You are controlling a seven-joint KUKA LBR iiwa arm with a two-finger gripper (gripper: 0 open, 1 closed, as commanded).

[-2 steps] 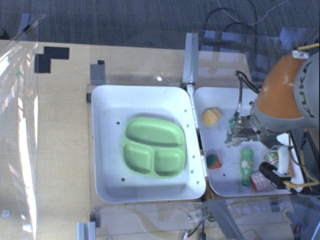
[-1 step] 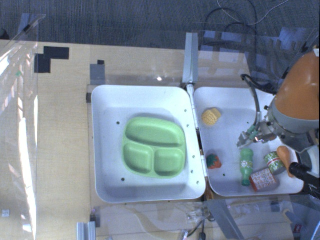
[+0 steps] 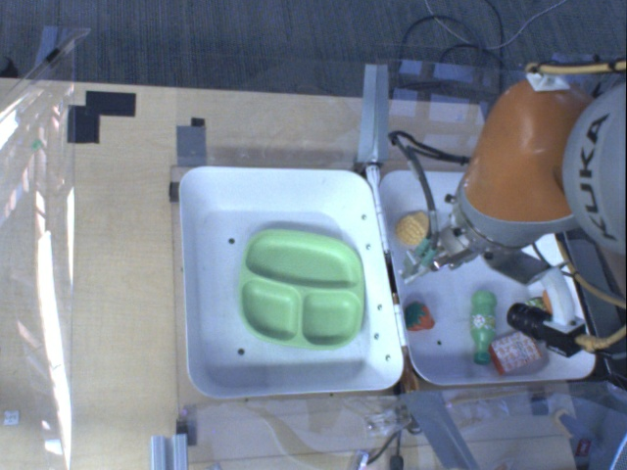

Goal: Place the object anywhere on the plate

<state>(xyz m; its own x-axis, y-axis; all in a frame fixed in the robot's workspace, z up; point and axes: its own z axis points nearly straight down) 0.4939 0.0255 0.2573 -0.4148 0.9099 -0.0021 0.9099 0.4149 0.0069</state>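
A green plate [image 3: 300,287] with three compartments lies in the left white bin [image 3: 211,223], with nothing on it. My gripper [image 3: 426,256] hangs low over the left part of the right bin [image 3: 441,360], under the orange-banded wrist. It sits just below and right of a yellow knobbly ball [image 3: 412,228], close to it. A small red strawberry-like piece [image 3: 418,315] lies below the gripper, near the bin's left wall. Nothing shows between the fingers.
A green bottle [image 3: 482,327] stands in the right bin's lower middle, with a reddish can [image 3: 516,352] beside it at the lower right. A white and orange item [image 3: 545,299] is partly hidden under the arm. The divider wall [image 3: 384,262] separates the two bins.
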